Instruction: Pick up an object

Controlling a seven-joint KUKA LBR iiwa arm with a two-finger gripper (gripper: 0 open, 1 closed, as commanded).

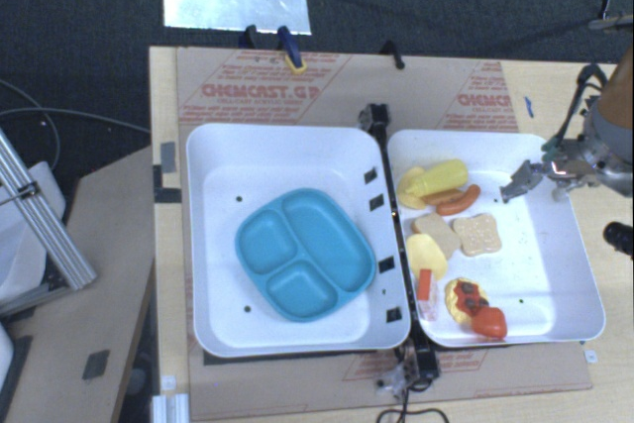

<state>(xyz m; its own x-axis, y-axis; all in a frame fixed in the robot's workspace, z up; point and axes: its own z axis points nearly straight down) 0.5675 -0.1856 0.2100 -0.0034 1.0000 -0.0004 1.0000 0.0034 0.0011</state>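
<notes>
Two shallow white bins sit side by side on a bench lined with printed cardboard, and the toy food is bunched against the left wall of the right bin (580,297), which leaves that bin's right half bare for the arm coming in from the frame's right edge. The gripper (525,181) hangs over the upper right part of this bin, to the right of the food and apart from it; one dark finger points down and left toward the pile, but the view is too small and blurred to judge — I cannot tell whether the pincer is open or closed, and nothing shows between its tips. Any piece would serve as the thing to pick. Nearest lie a glossy yellow corn-like piece (436,179), rounded and probably slippery, a smooth reddish sausage (456,202) just below it, and a flat tan toast slice (477,235) with a speckled face — thin, so likely hard to pinch from above. Lower down sit a pale yellow wedge (428,256) and a red tomato-like piece (489,322). The left bin (213,154) holds a blue divided tray (304,254), smooth moulded plastic with three hollows.
</notes>
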